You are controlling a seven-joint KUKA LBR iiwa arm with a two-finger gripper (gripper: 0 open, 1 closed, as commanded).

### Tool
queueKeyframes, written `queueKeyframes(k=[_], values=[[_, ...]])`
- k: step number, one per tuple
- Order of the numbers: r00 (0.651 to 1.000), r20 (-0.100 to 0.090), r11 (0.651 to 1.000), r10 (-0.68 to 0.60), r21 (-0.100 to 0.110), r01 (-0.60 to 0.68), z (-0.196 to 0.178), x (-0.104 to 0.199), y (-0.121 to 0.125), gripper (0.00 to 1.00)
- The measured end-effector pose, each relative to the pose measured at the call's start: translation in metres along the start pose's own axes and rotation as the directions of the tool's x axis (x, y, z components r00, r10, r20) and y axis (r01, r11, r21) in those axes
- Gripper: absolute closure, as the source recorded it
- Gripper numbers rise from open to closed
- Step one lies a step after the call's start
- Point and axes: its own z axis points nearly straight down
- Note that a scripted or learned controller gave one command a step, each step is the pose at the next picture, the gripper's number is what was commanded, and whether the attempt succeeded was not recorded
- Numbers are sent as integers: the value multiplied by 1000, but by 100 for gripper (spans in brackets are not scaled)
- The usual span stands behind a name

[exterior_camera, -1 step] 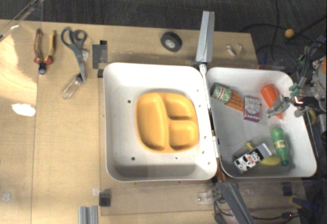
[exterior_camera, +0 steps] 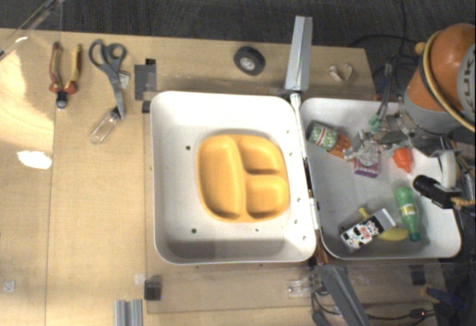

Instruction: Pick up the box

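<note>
No label reads clearly; the box (exterior_camera: 366,229) shows only black-and-white blotches and lies near the right bin's (exterior_camera: 446,246) front wall, beside a green bottle (exterior_camera: 408,211). The gripper (exterior_camera: 374,140) hangs well behind it, over a purple packet (exterior_camera: 367,164); its jaws seem parted, grasping nothing.
</note>
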Motion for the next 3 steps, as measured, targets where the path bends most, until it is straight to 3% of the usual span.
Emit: queueKeyframes(k=[1,2,3], values=[[996,4,995,94,-19,-94,55,-21,35,0],[996,8,996,89,-29,-89,42,-21,38,100],[996,8,996,89,-29,-88,42,-21,38,0]])
